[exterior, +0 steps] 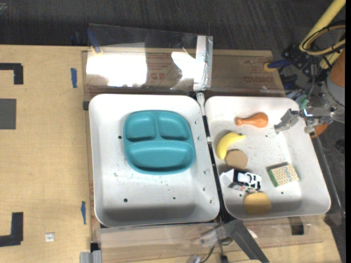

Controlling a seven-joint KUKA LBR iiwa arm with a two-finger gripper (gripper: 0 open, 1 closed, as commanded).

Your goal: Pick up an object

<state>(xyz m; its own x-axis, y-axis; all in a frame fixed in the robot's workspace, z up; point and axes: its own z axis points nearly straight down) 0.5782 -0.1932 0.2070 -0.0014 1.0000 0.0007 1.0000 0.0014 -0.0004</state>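
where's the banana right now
In the camera view, the yellow curved banana lies in the right white bin, near its left wall, just above the round brown cookie-like piece and below-left of the orange pear-shaped toy.

One fixed camera above the bench, looking down at a slant.
It stands far enough off to take in both bins whole: the left bin (104, 163) near the middle of the frame, the right bin (307, 174) toward the right side. Dark floor (164, 4) runs along the top, and the bench (38, 147) fills the left.
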